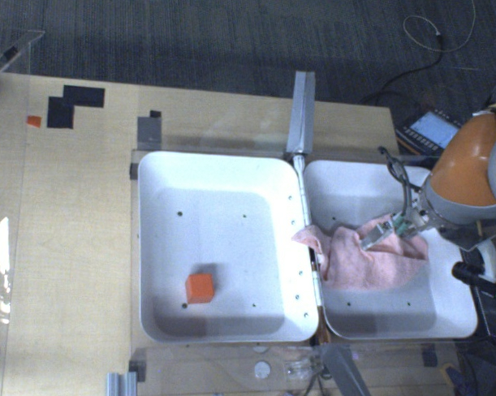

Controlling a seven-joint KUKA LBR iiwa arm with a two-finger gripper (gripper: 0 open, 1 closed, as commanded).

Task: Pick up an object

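Table (67,252): pale wood, carrying both bins; everything below is placed relative to the divider rail between the bins.
Divider rail (301,126): grey metal strip running from the far edge of the table down between the two bins.
Left bin (163,174): shallow, white, touching the rail on its left side.
Right bin (346,176): shallow, white, touching the rail on its right side.
Arm (468,172): grey with an orange band, well to the right of the rail, reaching in over the right bin's right edge.
Pink cloth (367,262): crumpled in the middle of the right bin, just right of the rail; one corner drapes over the bin wall onto the rail.
End effector (382,231): right of the rail, down on the upper right part of the pink cloth and touching it; the cloth spreads out below and to the left of it. Whether its fingers are apart or closed, and whether any fabric sits between them, I cannot tell.
Orange block (200,288): small cube on the floor of the left bin, left of the rail near the bin's front, well apart from the end effector.
Black marks (71,104): dark patches on the table, far left of the rail near the back edge.
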